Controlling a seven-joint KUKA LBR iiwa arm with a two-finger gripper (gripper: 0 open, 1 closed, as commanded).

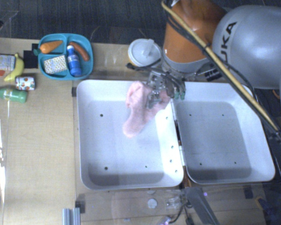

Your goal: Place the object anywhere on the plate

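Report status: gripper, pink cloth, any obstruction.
Gripper shut on pink cloth. Cloth hanging over left bin. Nothing in the way.

Arm housing, grey, upper right: black letters "KA" legible, running vertically, tail end of maker's name; rest hidden by curve of housing.
Small carton, bench far left: printed label, too small to read.
Small can beside it: pattern only, no legible text.
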